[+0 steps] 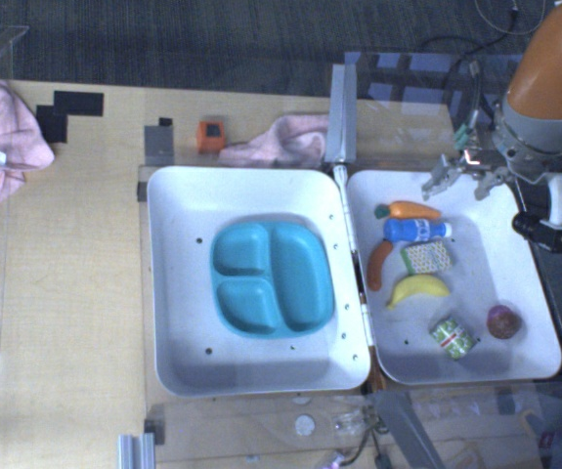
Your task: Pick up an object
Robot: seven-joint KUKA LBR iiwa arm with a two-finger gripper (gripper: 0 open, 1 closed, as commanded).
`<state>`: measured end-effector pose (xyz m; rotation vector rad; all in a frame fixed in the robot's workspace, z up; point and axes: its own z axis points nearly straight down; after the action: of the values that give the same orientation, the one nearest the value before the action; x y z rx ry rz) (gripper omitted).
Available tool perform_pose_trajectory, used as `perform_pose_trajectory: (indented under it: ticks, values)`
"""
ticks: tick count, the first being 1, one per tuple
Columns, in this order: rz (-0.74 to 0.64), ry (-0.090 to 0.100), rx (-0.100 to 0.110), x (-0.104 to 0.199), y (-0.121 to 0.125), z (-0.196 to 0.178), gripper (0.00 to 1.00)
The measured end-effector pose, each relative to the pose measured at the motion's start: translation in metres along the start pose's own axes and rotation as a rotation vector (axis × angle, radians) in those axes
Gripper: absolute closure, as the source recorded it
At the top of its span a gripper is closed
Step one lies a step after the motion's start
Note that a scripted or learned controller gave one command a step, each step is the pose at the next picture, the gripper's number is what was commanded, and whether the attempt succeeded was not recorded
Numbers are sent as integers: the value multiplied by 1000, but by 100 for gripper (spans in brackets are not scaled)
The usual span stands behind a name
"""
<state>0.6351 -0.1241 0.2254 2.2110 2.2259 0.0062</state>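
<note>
**Objects lie in the right bin, open gripper above its far edge**

The things to pick from lie in the right bin. A carrot lies nearest the far wall, with a blue bottle just beside it on the near side. Next to the bottle sits a small checked packet, and a brown sausage lies at a slant to its left, close to the bin's left wall. A banana rests just in front of the packet. Farther toward the near edge are a green and white can on its side and, to its right, a dark red round fruit, both apart from the cluster.

The gripper hangs over the far rim of the right bin, its fingers spread apart with nothing between them. It is clear of every object; the carrot is the closest one.

The left bin holds a blue divided plate near its middle. Behind the bins, on the bench, lie a pink cloth and a small orange item. Another pink cloth lies at the far left.
</note>
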Motion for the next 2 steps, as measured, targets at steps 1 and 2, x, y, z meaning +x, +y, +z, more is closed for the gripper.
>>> perform_pose_trajectory:
  ticks: [1, 2]
  values:
    - [-6, 0, -8, 2, 2, -13, 100]
    - [-882, -3, -5, 4, 36, -90, 100]
